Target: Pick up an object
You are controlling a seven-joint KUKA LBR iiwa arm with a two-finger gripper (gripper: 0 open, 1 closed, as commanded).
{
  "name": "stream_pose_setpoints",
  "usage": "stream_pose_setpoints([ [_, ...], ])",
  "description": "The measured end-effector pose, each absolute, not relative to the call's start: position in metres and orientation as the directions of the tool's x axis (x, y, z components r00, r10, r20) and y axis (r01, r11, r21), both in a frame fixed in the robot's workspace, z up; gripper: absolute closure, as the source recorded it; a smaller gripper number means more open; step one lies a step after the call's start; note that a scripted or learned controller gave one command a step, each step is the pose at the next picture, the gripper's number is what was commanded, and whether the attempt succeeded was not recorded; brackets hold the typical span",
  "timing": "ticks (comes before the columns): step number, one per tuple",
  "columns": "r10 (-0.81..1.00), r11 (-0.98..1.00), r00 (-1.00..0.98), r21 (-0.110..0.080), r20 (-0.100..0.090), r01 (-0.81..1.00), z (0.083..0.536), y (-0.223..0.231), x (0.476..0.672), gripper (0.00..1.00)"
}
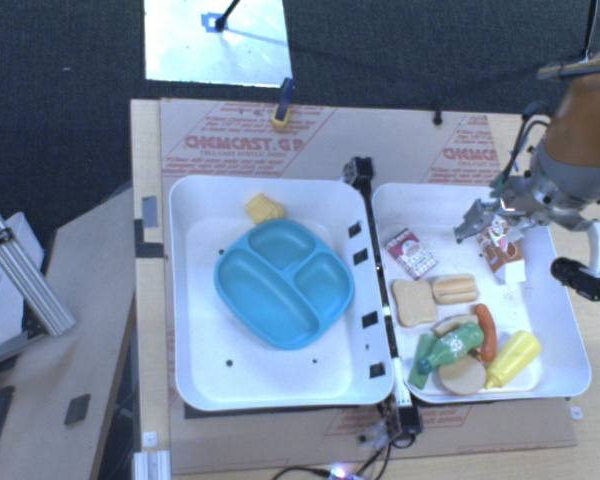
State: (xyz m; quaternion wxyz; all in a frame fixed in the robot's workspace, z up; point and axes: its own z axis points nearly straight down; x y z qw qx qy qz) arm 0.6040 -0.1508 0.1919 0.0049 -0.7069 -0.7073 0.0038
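Two white bins sit side by side on the surface, and I read them from nine o'clock across to three. In the left bin (195, 268) lies a blue divided plate (283, 282), with a small yellow block (264, 207) just beside it at twelve o'clock. The right bin (570, 368) carries the pickable clutter: a red-and-white packet (410, 253) toward its ten o'clock, a toast slice (414, 302) touching a bun (455, 288), then a green bottle (446, 348), a red sausage (486, 330) and a yellow piece (513, 357) crowded near six o'clock. At the bin's two o'clock corner the gripper (498, 218) hangs over a brown-and-white packet (502, 251). Whether its jaws are spread or closed I cannot tell, and I cannot see anything between them. I judge this as the approach step, with the lift not yet made. Next I would want a straight descent over that packet, jaws straddling it, clear of the bin wall at three o'clock.
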Motion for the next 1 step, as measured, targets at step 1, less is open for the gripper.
stream_pose_setpoints([
  [1, 1.000, 0.003, -0.003, 0.001, 0.000, 1.000, 0.2004, -0.1504, 0.6067, 0.00],
])
